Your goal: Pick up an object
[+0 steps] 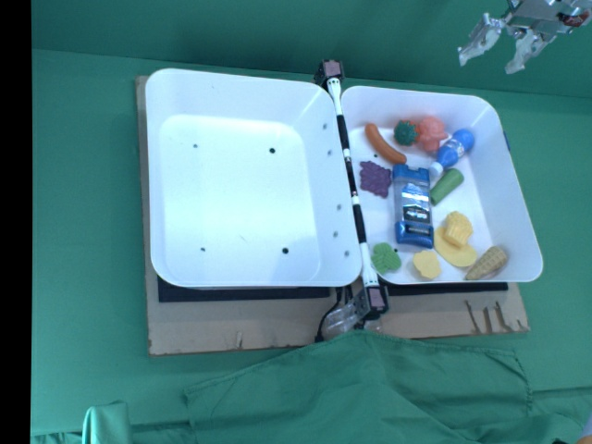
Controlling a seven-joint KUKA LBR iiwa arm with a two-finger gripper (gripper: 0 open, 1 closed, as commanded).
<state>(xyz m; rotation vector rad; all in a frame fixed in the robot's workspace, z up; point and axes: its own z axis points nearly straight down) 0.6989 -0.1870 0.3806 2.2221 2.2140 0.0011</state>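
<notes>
At the left of the frame, the left bin (240,188) is seen as a shallow white tray with a few small dark dots on its floor, set on a sheet of brown cardboard (231,331) that is laid over the green bench. A black-and-white divider strip (350,188) is seen between the two bins, running from the upper middle of the frame down to the lower middle. To its right, the right bin (518,220) is filled with small toys. Along the upper part of this bin an orange sausage (385,143), a green broccoli floret (405,133), a reddish round piece (431,133) and a blue-and-white bottle (454,146) are grouped closely. Below them, a purple grape cluster (376,178) is placed near the divider, a blue packet (413,206) is laid lengthwise in the middle, and a green cucumber (446,185) is tilted just beside it. In the lower part, a second green floret (387,257), yellow pieces (451,239) and a corn cob (487,262) are found. In the upper right corner of the frame, the gripper (499,49) is held above and beyond the right bin, well apart from every toy, with its fingers spread apart and nothing between them.
</notes>
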